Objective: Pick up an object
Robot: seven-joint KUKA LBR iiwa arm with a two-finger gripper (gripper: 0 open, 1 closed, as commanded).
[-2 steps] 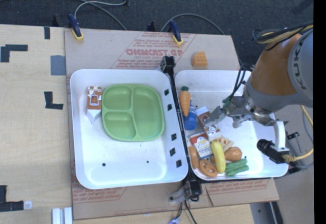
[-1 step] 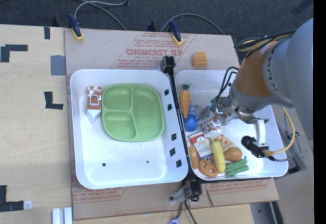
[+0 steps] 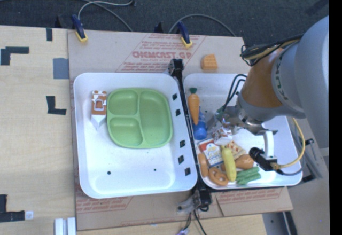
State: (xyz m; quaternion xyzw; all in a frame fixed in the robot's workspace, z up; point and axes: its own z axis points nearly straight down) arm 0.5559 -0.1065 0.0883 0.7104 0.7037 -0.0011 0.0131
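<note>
Fingers (image 3: 223,120): I can't tell how they stand, low over the right bin (image 3: 214,83) at centre-right of the frame. Just left of them, a smooth tapered carrot (image 3: 193,106) lies with its long axis up-frame, green top uppermost. A yellow corn cob (image 3: 228,161) lies lower, similarly aligned. A glossy green divided plate (image 3: 140,117) sits in the left bin (image 3: 128,175).

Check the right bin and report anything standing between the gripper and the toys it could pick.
Nothing visible blocks it. The gripper hangs directly over the right bin, beside the carrot and blue piece, just above the crowded pile with the corn. Crowding is the only hindrance.
</note>
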